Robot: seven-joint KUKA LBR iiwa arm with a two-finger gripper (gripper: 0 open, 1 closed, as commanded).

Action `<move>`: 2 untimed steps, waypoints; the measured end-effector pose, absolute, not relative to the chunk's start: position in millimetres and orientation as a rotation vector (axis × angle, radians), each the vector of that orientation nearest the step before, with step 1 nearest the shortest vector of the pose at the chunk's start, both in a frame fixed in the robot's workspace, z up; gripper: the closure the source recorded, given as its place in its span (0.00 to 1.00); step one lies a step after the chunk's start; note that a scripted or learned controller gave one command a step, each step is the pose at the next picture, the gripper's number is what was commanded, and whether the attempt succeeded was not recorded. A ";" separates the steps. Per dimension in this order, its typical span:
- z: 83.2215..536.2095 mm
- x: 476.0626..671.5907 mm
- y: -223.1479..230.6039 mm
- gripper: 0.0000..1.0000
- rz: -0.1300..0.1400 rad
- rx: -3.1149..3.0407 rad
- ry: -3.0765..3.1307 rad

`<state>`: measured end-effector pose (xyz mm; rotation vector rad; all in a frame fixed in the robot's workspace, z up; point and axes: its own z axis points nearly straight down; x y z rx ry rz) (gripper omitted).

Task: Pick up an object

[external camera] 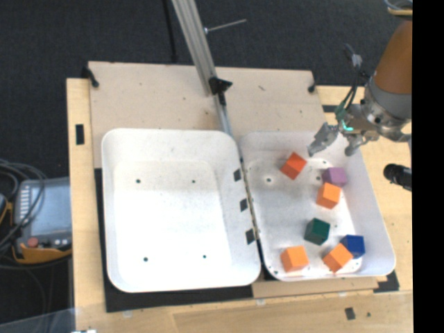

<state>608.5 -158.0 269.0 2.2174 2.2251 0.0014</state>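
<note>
Bench point(173, 96) carries two shallow white bins side by side; using the right bin point(374, 207) as the landmark. Left bin point(118, 151) touches its left wall, with small black clips along the shared edge. Metal rail point(194, 40) runs from the top of the view down to the right bin's upper-left corner. Arm point(395, 61) sits above the right bin's upper-right corner, orange band above the grey wrist. Gripper point(342, 139) hovers over the right bin's upper edge, fingers point(320, 142) spread apart, nothing between them. Blocks all lie inside the right bin: red-orange block point(293, 165) near the upper middle, just below-left of the gripper; purple block point(336, 176) on the right side, touching the orange block point(329, 195) right under it; dark green block point(318, 230) lower centre; blue block point(354, 244) lower right, touching another orange block point(338, 257) at its lower left; third orange block point(295, 258) by the bottom wall, left of that pair. Control pendant point(41, 214) with cables sits well off to the left of both bins.
</note>
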 end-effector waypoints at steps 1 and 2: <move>206.9 606.6 -164.5 0.00 -0.009 2.225 2.221; 159.9 605.5 -175.6 0.00 -0.008 2.225 2.219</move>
